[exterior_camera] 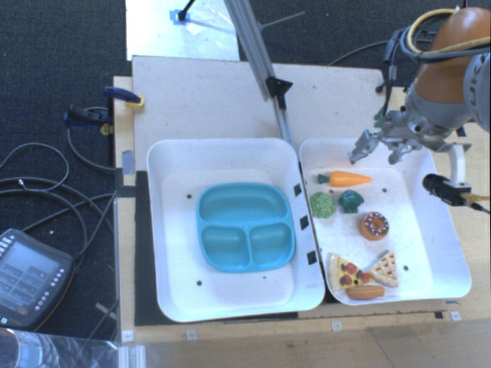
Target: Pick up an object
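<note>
Gripper (381, 148) open, fingers spread, nothing between them, above rear edge of right bin (453, 251). Carrot (346, 179) lies just below it, w/ donut (374, 225) nearer front.

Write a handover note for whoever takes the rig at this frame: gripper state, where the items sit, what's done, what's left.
Gripper: open, holding nothing, poised over the top edge of the right bin, just above the carrot.
Right bin items: carrot at the top; light green piece and dark green piece below it; donut mid-bin; two pizza slices and a hot dog at the near edge.
Left bin: blue divided plate.
Done: nothing picked yet.
Left: descend, close on one item (the carrot looks nearest), lift.
</note>
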